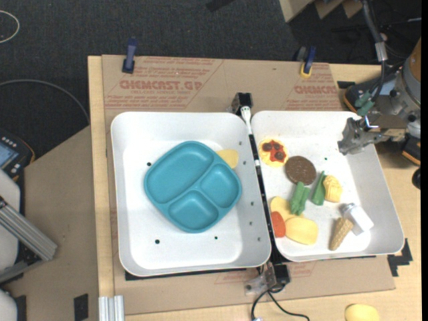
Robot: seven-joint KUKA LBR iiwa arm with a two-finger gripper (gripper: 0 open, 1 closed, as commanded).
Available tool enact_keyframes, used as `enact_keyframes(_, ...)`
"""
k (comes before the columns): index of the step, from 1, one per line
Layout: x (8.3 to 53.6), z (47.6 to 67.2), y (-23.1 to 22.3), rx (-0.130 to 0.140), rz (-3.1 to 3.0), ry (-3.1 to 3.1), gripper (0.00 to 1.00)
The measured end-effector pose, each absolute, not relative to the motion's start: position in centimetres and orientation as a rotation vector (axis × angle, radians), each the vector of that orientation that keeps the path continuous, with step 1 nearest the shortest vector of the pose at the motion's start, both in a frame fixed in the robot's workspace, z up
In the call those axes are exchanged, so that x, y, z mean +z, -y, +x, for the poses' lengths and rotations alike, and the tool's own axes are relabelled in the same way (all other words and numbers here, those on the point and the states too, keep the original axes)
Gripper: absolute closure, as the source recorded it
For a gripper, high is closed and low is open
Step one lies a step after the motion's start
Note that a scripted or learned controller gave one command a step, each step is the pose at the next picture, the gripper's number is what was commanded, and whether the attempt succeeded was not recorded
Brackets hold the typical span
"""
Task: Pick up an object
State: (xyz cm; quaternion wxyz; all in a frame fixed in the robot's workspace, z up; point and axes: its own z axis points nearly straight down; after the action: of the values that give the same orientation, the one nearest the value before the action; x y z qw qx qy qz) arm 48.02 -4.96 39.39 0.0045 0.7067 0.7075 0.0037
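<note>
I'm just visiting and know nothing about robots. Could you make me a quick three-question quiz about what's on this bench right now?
1. True or false: the blue divided plate lies in the right bin.
2. Which sits nearest the gripper? A) the brown round patty B) the ice cream cone C) the yellow piece beside the plate
3. Fill in: the two green pieces lie in the ____ bin.

Key:
1. False; it lies in the left bin.
2. A.
3. Right.
</note>
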Motion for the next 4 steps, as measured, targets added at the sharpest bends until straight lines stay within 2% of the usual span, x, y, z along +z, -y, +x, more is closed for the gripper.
enact_keyframes(1,34.4,47.8,12.1,-0.006,2.231,-2.216,1.00)
enact_keyframes(2,31.1,47.9,15.0,-0.003,2.227,-2.221,1.00)
enact_keyframes(3,33.0,48.0,7.6,0.006,2.211,-2.230,1.00)
enact_keyframes(4,29.4,49.6,9.9,-0.003,2.225,-2.221,1.00)
